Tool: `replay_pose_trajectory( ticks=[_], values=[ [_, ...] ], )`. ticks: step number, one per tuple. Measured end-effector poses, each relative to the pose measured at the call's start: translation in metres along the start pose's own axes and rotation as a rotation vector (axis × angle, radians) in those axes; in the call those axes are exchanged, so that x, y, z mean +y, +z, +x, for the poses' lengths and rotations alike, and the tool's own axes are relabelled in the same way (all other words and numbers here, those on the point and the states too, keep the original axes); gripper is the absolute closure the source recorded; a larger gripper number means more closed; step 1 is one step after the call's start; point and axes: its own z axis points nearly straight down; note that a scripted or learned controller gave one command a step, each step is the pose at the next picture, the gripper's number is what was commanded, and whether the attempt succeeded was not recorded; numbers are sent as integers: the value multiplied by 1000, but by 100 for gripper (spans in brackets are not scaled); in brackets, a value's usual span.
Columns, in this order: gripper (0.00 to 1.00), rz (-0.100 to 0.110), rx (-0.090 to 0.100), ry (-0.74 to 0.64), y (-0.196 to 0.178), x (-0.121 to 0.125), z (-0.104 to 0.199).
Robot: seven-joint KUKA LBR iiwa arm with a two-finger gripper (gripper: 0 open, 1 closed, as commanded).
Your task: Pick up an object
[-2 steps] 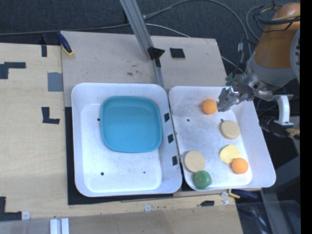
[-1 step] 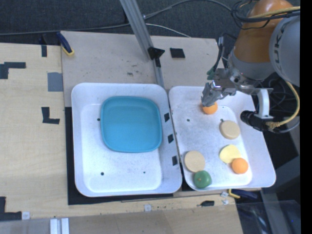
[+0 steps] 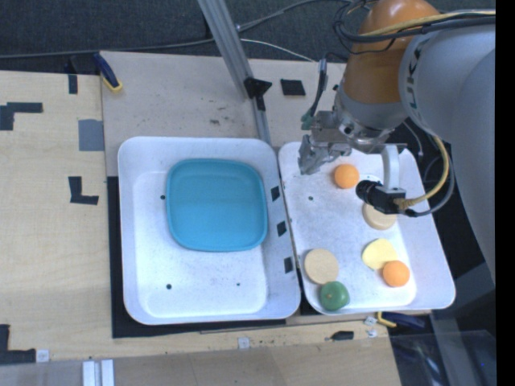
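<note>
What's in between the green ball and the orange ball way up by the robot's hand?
The tan disc lies near the green ball; beyond it, bare white bin floor up to the orange ball, in the camera view.

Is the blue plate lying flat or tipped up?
Flat. The blue plate lies face up on the floor of the left bin, its whole rim visible.

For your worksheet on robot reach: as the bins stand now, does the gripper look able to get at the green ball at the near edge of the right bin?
Probably yes. The green ball lies uncovered, though a tan disc touches it. The gripper hangs over the same right bin.
</note>
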Motion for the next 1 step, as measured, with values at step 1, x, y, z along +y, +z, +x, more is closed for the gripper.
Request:
replay_pose_trajectory(
  ticks=[1],
  values=[
    [100, -2, 0, 0, -2, 12, 57]
  ],
)
